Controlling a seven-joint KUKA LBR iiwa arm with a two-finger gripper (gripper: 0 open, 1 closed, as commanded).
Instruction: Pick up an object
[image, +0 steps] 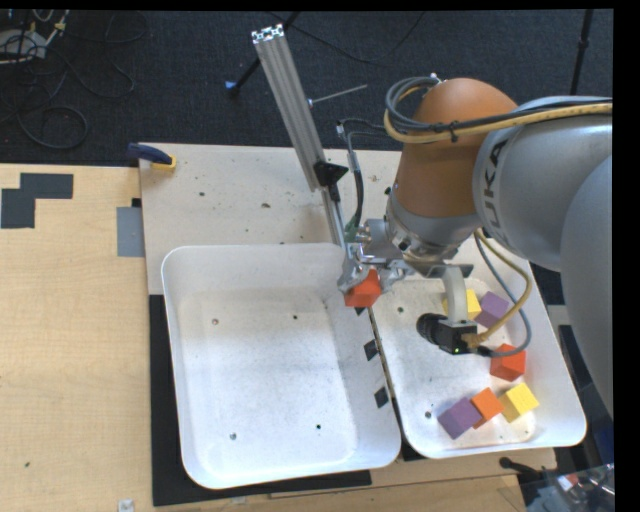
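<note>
Over divide between bins, red block (364, 292) is held clamped in gripper (362, 280). Judged light, rigid, smooth-faced; best gripped across opposite flat faces, mid-height.

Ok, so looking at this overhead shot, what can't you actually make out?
- Gripper: an orange block sits at its tip, but the wrist overhead covers the grip itself.
- Right bin: the arm covers its far end and anything lying there.
- Yellow piece and purple block: partly behind cables and the black part.
- Specks in the left bin: too small to identify.
</note>
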